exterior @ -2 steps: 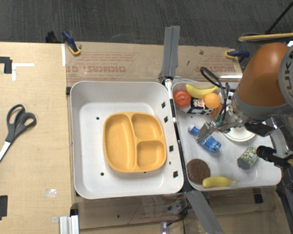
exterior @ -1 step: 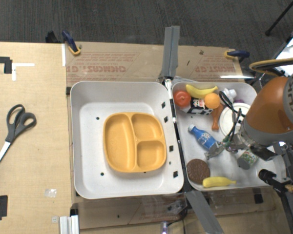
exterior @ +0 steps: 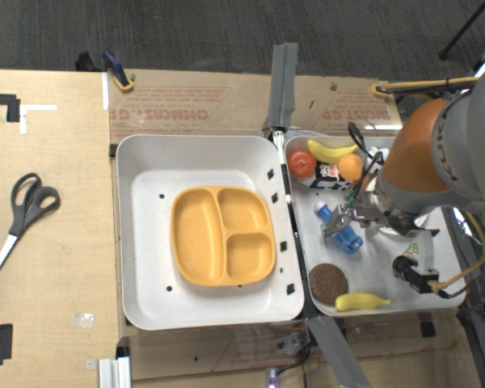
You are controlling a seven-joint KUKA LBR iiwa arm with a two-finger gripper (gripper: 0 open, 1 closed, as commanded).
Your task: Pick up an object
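In the right bin [exterior: 444, 297], my gripper [exterior: 343, 223] hangs low over a blue object [exterior: 351, 240] near the bin's middle, touching or just above it. A small blue piece [exterior: 323, 211] shows just to its left. At the far end lie a yellow banana [exterior: 331, 148], a red tomato [exterior: 301, 163], an orange [exterior: 350, 166] and a black-and-white item [exterior: 330, 174]. A brown disc [exterior: 328, 282] and a small yellow banana-shaped piece [exterior: 362, 301] rest at the near end.
The left bin [exterior: 137, 241] holds a yellow divided plate [exterior: 223, 235]. Scissors [exterior: 24, 208] lie on the wooden bench to the left. A grey divider bar [exterior: 283, 87] stands between the bins at the back.
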